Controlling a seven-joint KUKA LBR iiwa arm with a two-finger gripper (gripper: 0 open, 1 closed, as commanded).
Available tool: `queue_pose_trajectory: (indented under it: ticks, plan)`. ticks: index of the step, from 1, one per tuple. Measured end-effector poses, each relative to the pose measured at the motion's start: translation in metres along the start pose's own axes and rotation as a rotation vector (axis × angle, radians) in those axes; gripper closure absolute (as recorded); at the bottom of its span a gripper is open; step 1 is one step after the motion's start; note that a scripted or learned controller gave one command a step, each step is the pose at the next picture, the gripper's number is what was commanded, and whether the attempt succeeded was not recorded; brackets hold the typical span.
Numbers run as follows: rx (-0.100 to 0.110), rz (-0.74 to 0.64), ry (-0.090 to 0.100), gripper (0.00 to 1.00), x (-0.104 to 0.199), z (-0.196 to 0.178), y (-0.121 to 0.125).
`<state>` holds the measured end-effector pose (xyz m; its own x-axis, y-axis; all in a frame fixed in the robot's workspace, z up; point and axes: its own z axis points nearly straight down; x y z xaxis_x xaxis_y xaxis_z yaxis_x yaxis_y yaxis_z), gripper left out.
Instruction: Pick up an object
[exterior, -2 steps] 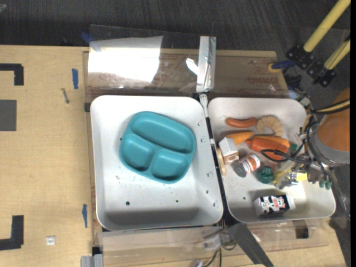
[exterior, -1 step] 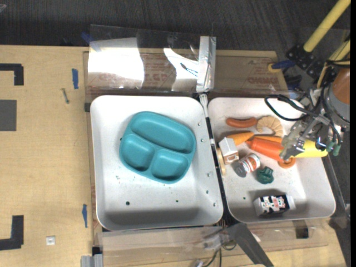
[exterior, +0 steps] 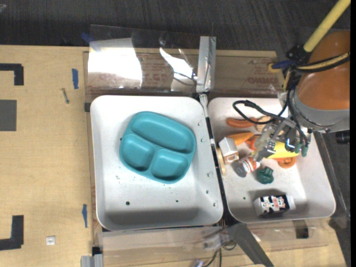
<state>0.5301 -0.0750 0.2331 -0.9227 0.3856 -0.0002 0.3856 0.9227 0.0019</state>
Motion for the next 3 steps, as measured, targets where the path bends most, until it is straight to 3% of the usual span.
queue_pose_trajectory:
  ticks: [1,2,3]
  plan:
    - [0.001,0.024,-0.002,1.0,0.049,0.024,-0.011]
    - [0.001,0.024,-0.003,0.0,0.049,0.023,-0.011]
    - [-0.007,0.053,-0.025,0.0,0.007,0.109,-0.021]
